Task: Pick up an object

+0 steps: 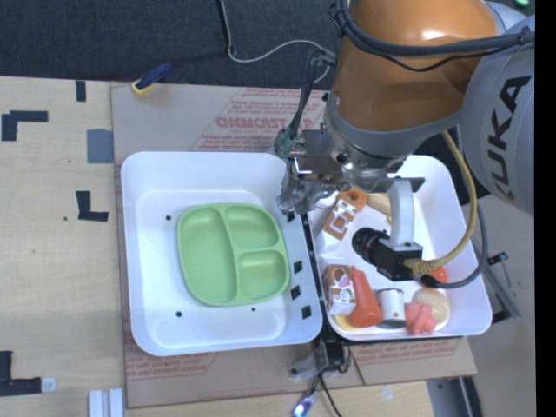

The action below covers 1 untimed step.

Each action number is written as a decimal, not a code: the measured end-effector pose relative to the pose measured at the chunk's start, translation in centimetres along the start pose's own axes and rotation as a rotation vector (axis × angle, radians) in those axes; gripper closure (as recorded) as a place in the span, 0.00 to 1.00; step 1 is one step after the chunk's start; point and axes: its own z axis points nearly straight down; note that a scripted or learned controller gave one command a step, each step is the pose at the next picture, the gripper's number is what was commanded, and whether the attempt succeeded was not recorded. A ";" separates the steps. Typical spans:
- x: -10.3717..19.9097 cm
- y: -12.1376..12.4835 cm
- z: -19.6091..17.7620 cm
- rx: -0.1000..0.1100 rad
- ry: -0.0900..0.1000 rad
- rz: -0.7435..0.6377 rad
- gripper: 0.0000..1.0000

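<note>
- Orange-banded arm (417, 59) crowds our right bin (465, 233); we cannot tell the gripper's (300, 185) state.
- Packed toy food (356, 298) could make us snag two pieces.

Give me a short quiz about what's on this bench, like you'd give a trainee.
1. True or false: the green plate lies in the left bin.
2. How many compartments does the plate have?
3. Which bin does the arm hang over: A) left, B) right?

Key: 1 true; 2 three; 3 B.
</note>
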 end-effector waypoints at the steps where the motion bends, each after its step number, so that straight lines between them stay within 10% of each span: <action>1: -4.9 -0.2 13.1 0.011 -0.002 0.010 1.00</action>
